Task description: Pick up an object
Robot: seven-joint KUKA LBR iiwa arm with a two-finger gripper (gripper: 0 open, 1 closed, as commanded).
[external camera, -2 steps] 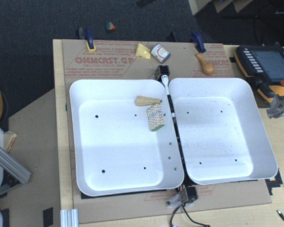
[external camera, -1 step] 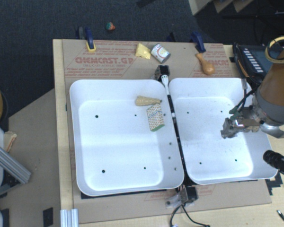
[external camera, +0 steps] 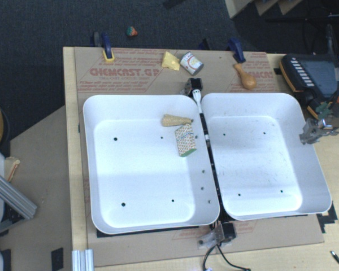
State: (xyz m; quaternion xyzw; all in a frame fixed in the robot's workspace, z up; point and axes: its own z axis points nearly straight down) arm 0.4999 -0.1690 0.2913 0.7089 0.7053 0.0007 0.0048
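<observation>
Two white bins side by side: left bin (external camera: 101,168), right bin (external camera: 305,168). In the left one, near the shared wall: patterned packet (external camera: 185,139), likely light, flat, crinkly; best pinched across its narrow width. Just above, tan cone (external camera: 175,120), probably light, stiff, prone to rolling. Gripper (external camera: 315,130) at the right bin's rim; opening impossible to tell, nothing seen held.

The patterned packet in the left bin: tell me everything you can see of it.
The packet is a small, flat, roughly rectangular thing, pale with a fine green and white pattern; it looks like paper or foil, though the material is hard to tell. It lies flat on the floor of the left bin, in the upper right part near the wall shared with the right bin, long side running slightly tilted from vertical. Its top edge lies at, perhaps touching, a tan cone-shaped piece. Nothing else is near it.
</observation>
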